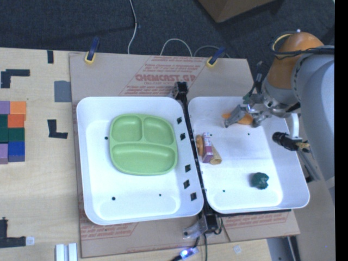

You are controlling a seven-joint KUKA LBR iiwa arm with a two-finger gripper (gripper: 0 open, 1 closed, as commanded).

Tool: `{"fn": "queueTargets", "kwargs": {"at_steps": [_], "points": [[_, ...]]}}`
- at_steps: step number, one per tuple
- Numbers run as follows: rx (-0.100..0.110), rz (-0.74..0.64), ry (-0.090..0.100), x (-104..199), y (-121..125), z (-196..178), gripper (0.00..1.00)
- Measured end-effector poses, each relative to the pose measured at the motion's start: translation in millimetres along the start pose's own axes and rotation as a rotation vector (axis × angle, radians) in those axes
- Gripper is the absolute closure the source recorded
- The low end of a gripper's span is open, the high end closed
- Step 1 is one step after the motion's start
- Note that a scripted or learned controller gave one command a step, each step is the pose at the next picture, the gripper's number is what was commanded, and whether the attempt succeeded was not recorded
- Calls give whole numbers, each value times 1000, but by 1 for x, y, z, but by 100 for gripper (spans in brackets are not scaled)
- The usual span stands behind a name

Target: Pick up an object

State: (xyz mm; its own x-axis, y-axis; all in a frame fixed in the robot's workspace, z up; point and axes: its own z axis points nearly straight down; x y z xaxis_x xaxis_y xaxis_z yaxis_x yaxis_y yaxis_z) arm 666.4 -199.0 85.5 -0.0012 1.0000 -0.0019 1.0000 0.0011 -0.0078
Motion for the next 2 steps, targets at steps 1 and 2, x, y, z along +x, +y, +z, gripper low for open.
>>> {"fn": "queueTargets", "kwargs": {"at_steps": [1,2], "points": [[11,-1,-2,-2,-3,-9,100],[-8,2,1,0,-11,-54,100]]}}
